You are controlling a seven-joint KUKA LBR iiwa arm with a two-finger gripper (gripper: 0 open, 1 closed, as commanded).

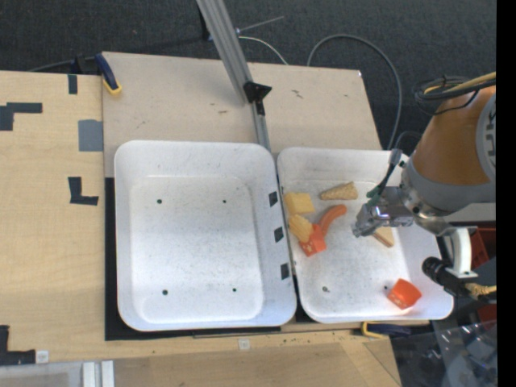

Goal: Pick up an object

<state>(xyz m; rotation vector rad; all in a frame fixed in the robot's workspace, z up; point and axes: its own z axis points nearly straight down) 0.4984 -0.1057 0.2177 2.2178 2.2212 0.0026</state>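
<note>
1. Nearest the camera, I noted one red block (404, 293) lying in the front right corner of the right bin (339, 309). It looked small, stiff and light; I judged its flat faces to offer the surest pinch of anything present.

2. Further in, at mid-bin, the gripper (369, 222) hung low over the right bin's floor. I could not tell from this slant how it was set, nor whether it carried anything. A tan piece (384, 236) lay just beside it, partly covered by the wrist.

3. To the left of the gripper I recorded one orange-red toy (322, 228), long and angled, with a blocky foot. I took it for hard plastic, light and somewhat slick; a hold across the narrow shaft seemed best.

4. Touching or just beside that toy lay two yellow pieces (299, 216), one above the other, against the bin's left wall. I judged them light and possibly soft, and crowded for a clean approach.

5. Further back lay one tan cone-shaped piece (339, 191), tapered, so liable to slip from a pinch near the tip.

6. Count: six loose objects in all, every one in the right bin; two bins.

7. The left bin (129, 216) sat alongside. Beyond both, one metal post (230, 43) rose from the bench (322, 103).
</note>
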